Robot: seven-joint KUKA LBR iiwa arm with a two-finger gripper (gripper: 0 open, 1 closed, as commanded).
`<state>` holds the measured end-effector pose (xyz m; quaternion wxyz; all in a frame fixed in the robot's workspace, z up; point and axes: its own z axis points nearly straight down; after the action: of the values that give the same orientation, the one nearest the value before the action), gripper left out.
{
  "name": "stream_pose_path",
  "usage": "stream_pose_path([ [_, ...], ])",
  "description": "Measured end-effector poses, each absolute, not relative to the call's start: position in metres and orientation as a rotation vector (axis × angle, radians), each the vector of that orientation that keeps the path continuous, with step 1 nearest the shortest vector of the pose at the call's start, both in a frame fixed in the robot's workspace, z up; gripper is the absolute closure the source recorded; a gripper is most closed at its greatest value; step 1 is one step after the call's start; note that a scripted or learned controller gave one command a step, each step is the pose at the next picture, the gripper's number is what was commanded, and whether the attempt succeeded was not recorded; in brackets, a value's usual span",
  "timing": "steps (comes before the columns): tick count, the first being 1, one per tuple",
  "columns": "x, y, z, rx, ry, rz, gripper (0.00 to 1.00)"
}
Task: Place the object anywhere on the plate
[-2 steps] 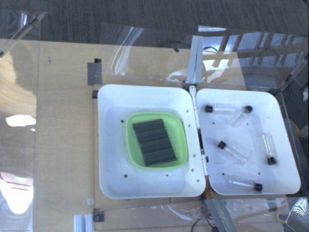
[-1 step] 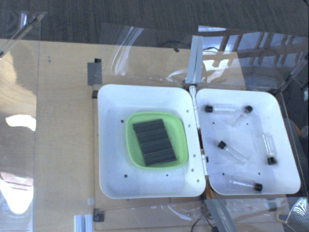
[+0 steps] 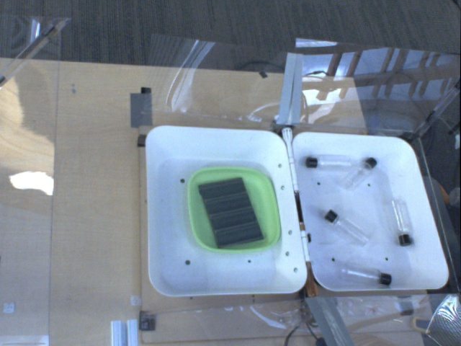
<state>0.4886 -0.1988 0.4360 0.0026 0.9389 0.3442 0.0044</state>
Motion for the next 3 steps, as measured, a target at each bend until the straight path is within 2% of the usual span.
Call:
stream_pose_path([
  [2,0.489,-0.204,0.435,3.001,0.911,0.012,0.0],
  [3,0.489,-0.204,0.399,3.043,0.778,0.008,0.0],
])
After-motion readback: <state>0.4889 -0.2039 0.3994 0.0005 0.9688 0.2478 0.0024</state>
